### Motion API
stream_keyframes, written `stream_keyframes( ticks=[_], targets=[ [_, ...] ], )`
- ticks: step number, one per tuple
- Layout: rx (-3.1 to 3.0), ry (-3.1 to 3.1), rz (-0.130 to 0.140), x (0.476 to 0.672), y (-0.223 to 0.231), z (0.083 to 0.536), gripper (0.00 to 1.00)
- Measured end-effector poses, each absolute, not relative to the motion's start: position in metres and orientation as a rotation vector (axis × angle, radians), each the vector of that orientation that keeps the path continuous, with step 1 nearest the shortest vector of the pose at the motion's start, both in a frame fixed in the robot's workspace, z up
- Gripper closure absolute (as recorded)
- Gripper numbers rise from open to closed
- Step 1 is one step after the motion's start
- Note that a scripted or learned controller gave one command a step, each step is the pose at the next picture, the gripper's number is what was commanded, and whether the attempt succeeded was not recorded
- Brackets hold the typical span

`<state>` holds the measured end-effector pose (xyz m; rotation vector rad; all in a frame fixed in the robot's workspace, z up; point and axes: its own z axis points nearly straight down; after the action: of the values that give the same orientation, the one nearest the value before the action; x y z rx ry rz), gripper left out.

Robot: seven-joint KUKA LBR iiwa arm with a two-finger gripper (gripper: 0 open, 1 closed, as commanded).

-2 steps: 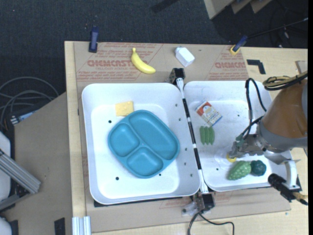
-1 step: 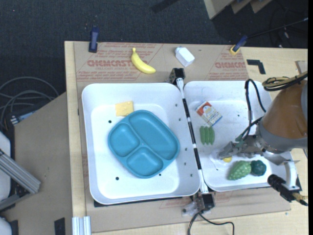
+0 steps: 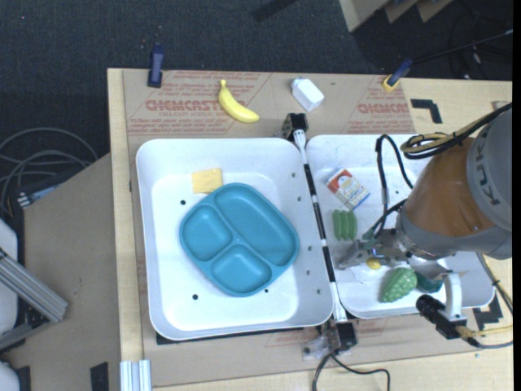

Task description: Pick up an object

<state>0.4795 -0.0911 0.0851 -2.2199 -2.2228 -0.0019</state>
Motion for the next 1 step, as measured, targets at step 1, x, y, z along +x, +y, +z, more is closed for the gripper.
stream_keyframes(
  ticks=[1],
  targets=[
    [-2.224, -2.222, -0.001, 0.4794, -0.1086, 0.0850, 0.00]
  ],
)
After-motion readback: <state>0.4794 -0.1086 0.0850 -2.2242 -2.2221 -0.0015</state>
